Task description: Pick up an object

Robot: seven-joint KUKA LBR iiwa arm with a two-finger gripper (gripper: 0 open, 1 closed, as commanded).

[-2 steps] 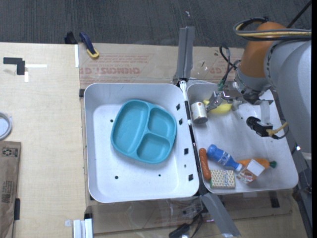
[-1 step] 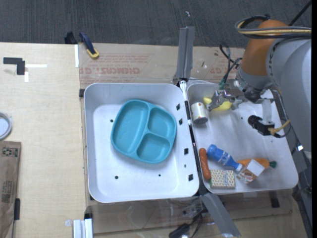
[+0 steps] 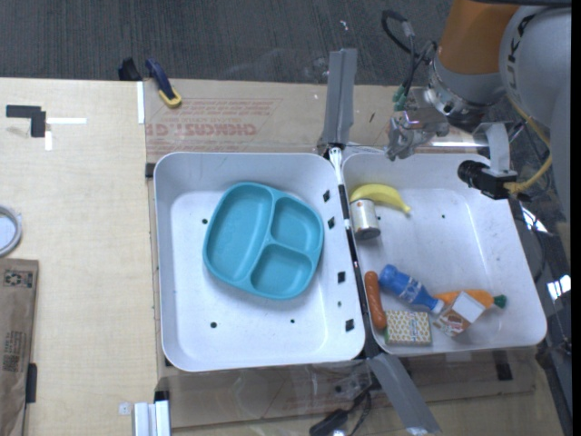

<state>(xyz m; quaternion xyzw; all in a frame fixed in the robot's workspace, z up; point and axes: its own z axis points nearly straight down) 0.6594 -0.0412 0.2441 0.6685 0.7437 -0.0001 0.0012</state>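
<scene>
My gripper (image 3: 400, 142) hangs over the far left corner of the right bin (image 3: 508, 271), with nothing visibly in it. Just below it in that bin lies a yellow banana (image 3: 381, 196), with a small silver can (image 3: 365, 220) beside it. Toward the bin's near edge lie a blue bottle (image 3: 408, 289), a red-orange sausage-shaped thing (image 3: 373, 300), a tan cracker box (image 3: 408, 327) and an orange-and-white carton (image 3: 467, 306). A blue divided plate (image 3: 264, 240) rests in the left bin (image 3: 182, 316).
A grey post (image 3: 340, 98) rises at the back between the bins, close to the gripper's left. Cables and a black fitting (image 3: 486, 178) hang by the arm over the right bin's far right. A blue-and-yellow clamp (image 3: 162, 84) lies on the bench behind the left bin.
</scene>
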